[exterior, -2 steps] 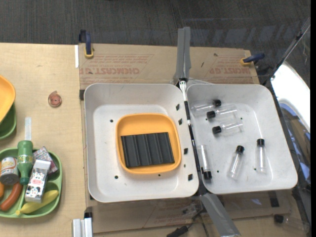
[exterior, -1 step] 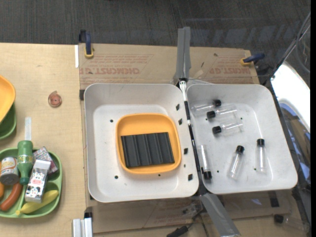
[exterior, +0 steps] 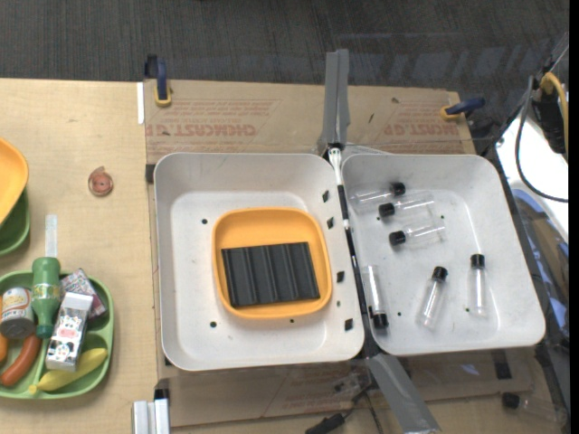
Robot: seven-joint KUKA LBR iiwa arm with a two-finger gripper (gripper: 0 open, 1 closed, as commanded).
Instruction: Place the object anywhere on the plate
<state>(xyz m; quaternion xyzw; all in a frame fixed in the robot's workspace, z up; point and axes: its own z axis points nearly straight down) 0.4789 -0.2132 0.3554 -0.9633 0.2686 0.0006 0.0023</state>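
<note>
Six clear vials with black caps lie in the right bin (exterior: 507,206), none on the plate. Three lie in the far left part, long axes running left-right, slightly slanted: the farthest vial (exterior: 378,193) has its cap to the right, the second vial (exterior: 409,205) and third vial (exterior: 423,233) have theirs to the left. Two lie nearer, long axes near-far with caps at the far end: the middle vial (exterior: 432,298) leans a little, and the right vial (exterior: 476,287) is almost straight. The sixth vial (exterior: 373,289) lies along the bin's left wall, cap at the near end.

The left bin (exterior: 181,242) holds one orange plate (exterior: 271,229) bearing one black ribbed block (exterior: 271,274).

The gripper's state cannot be told.

On the table at left stand a green tray (exterior: 90,364) of toy food, an orange dish (exterior: 9,183) at the edge, and a small pink disc (exterior: 101,183). Two clamps, left clamp (exterior: 158,84) and right clamp (exterior: 461,108), grip the cardboard (exterior: 244,120) at the far side.
</note>
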